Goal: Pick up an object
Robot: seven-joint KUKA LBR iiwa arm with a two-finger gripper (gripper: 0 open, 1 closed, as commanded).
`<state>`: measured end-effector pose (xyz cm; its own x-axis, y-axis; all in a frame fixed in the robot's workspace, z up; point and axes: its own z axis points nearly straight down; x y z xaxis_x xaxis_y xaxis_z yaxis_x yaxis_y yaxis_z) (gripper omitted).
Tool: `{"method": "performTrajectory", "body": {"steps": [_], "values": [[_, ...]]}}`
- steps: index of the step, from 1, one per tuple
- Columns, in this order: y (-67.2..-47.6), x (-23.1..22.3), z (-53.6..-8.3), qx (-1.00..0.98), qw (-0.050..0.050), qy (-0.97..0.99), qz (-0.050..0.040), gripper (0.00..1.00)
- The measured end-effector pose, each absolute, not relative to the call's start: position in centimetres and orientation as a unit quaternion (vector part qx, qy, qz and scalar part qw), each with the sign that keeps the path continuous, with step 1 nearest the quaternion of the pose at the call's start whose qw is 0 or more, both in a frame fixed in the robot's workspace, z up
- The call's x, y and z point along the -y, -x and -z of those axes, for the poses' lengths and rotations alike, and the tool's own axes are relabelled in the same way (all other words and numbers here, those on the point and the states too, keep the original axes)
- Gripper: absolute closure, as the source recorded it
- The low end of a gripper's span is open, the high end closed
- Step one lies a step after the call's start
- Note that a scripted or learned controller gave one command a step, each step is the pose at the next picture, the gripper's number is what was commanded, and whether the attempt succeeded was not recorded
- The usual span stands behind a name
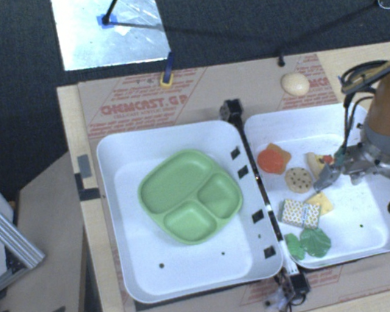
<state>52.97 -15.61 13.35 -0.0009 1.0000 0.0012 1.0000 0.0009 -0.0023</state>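
**Gripper low in the right bin, among the small items**

Whether the jaws are apart or closed cannot be told. The gripper (327, 174) is seen low over the right bin (358, 231), just beside a round speckled cookie (298, 179) and a pale yellow piece (321, 161). An orange item (274, 158) lies further left; a patterned white packet (299, 212), a yellow piece (320, 203) and a green leafy item (309, 243) are found toward the front. A green divided plate (189, 196) is held in the left bin (144, 272). A beige egg-shaped object (295, 84) rests on the bench behind.
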Motion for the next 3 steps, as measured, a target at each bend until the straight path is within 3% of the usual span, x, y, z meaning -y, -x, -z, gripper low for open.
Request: {"method": "performTrajectory", "body": {"steps": [1, 2, 3], "values": [[-53.0, 15.5, -8.3, 0.708, 0.001, 0.707, 0.0005, 0.00], [-53.1, 15.6, -9.5, 0.708, -0.001, 0.707, 0.0008, 1.00], [-53.0, 16.7, -15.0, 0.707, -0.003, 0.707, 0.0012, 1.00]]}}
